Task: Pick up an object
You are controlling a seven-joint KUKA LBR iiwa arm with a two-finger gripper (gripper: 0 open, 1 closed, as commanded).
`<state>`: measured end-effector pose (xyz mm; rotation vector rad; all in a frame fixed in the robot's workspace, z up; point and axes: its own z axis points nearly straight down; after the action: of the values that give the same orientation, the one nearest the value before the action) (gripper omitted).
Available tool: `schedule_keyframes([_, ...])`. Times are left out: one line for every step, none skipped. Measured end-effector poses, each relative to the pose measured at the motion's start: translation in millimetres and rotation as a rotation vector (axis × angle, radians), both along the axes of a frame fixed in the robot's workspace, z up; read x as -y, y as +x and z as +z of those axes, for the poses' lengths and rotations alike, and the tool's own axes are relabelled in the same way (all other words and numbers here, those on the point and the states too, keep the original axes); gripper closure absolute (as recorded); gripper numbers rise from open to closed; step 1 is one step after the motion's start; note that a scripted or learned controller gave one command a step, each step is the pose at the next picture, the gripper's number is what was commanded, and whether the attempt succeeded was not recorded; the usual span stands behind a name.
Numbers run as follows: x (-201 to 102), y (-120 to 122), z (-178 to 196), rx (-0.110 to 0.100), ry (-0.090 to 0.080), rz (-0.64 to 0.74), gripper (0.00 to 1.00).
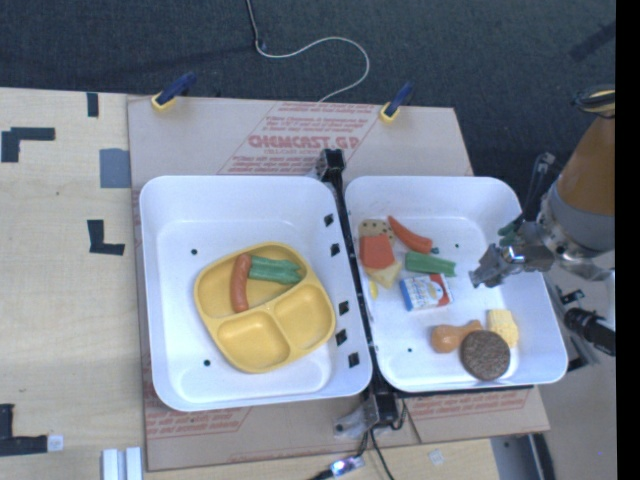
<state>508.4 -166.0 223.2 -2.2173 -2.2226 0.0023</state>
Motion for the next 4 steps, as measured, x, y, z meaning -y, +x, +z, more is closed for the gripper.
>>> schedule_keyframes([-60,6,-10,-0.003,0.002,0.005,1.0])
schedule_keyframes([-121,25,-7,-0.003,0.002,0.006,1.0])
schedule_keyframes([-166,35,-13,-0.004,0.001,0.004,1.0])
schedule_keyframes([-224,33,1,-0.003,0.001,0.005,1.0])
